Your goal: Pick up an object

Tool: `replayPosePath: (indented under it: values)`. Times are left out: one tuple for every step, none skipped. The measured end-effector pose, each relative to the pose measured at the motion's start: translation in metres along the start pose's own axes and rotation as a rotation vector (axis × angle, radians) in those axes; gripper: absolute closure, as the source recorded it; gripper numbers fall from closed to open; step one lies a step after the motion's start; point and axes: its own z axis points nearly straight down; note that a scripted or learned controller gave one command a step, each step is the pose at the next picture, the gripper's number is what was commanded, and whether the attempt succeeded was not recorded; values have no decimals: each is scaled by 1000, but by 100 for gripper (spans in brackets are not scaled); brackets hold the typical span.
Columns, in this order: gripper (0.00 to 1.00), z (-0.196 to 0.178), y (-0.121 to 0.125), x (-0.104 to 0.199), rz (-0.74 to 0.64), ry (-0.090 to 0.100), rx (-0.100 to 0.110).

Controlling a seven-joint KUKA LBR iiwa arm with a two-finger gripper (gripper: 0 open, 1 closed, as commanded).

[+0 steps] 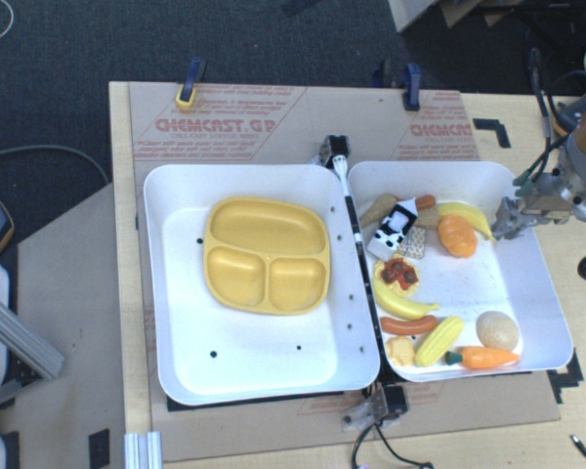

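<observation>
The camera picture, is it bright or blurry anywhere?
In the camera view, the light is even and soft: the white bins look bright with no hard glare, and the yellow plate casts barely any shadow. The toy food is a bit fuzzy, and the gripper at the right looks slightly blurred.

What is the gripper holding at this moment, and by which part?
Nothing that can be seen. The gripper is at the right bin's right rim, near the orange, with no object visible between its fingers.
</observation>
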Motion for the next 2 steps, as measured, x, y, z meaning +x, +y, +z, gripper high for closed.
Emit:
replayPosePath:
  values:
    - [100, 4, -13, 56, -1, 3, 7]
    - [100, 1, -24, 114, -1, 3, 7]
